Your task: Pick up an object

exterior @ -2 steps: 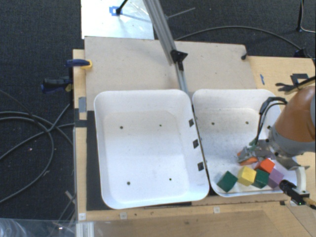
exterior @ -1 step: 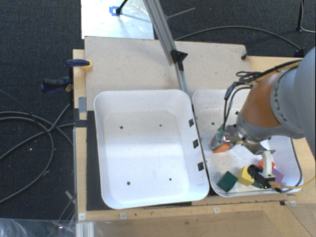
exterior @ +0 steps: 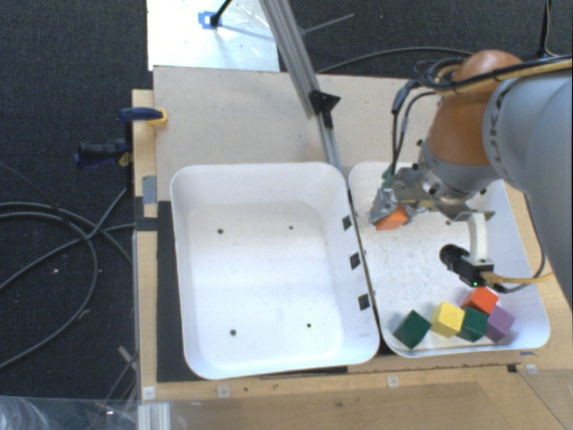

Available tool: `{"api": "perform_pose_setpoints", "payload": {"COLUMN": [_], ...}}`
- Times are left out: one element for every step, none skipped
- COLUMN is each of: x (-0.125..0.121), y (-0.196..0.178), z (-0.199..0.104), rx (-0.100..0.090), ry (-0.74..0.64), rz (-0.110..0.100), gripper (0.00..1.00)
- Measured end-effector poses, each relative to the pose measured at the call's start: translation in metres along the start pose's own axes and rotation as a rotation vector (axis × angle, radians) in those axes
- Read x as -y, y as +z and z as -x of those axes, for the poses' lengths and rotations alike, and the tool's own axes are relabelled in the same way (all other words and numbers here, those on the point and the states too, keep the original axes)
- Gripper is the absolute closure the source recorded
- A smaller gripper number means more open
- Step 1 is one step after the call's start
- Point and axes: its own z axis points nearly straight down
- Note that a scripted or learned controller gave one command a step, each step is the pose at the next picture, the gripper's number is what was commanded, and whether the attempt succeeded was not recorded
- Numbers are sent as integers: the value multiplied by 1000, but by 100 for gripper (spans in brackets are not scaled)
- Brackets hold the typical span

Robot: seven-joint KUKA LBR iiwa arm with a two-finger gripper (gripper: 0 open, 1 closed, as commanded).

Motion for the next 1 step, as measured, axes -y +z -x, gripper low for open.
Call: {"api": "perform_pose_setpoints", "payload": {"x": [-9], "y": [-6], "z": [26], "rx": [3], "ry": [10], "rz": [-8], "gripper": [100]}}
